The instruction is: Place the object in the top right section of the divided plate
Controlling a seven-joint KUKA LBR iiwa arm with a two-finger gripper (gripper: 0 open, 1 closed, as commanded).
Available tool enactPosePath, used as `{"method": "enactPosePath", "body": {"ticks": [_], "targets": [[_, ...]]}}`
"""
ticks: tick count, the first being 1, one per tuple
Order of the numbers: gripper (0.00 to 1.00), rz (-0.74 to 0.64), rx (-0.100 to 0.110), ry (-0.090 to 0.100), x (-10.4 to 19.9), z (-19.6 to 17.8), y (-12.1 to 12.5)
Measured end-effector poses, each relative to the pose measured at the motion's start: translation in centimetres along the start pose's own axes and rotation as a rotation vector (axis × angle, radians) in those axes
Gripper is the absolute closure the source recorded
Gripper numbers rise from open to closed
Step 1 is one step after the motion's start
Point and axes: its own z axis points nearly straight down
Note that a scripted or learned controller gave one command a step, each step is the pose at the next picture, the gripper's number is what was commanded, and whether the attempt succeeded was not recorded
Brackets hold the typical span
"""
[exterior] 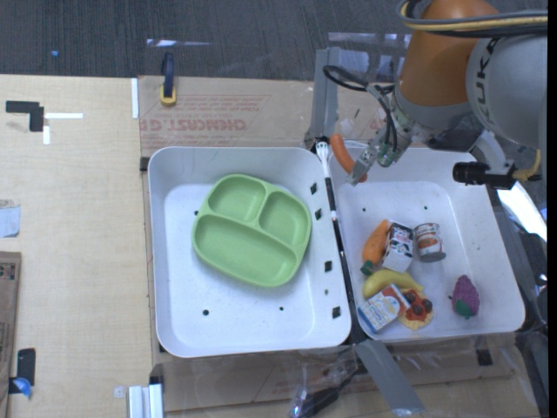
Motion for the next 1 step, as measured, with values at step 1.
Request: {"method": "enactPosePath", "body": {"ticks": [1], "targets": [[1.00, -0.096, 0.002, 0.002, 7.07, 0.07, 0.85]]}}
